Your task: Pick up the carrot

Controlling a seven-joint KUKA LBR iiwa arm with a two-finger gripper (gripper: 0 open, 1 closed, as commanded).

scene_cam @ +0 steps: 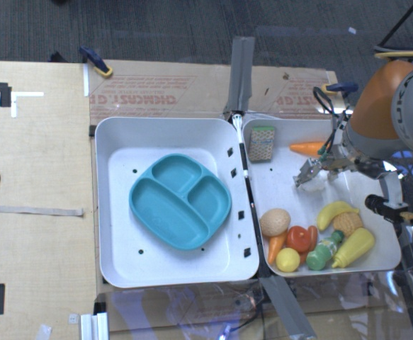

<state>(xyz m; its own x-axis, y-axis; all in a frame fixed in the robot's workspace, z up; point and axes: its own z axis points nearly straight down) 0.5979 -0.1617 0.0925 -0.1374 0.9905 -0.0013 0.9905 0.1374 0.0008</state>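
Note:
The carrot (pixel 307 148) is an orange cone lying on its side near the far wall of the right bin (pixel 291 197), with its green end pointing right. My gripper (pixel 317 176) hangs just below and to the right of it, close to the bin floor. It is open, with nothing between its fingers, and is not touching the carrot. The grey arm with its orange band (pixel 377 108) comes in from the right edge.
A grey sponge block (pixel 262 143) lies left of the carrot. Several toy foods crowd the right bin's near side: an egg (pixel 275 222), a tomato (pixel 302 237), a banana (pixel 336 212), a yellow corn (pixel 355 248) and a second orange piece (pixel 275 247). A blue divided plate (pixel 180 201) lies in the left bin.

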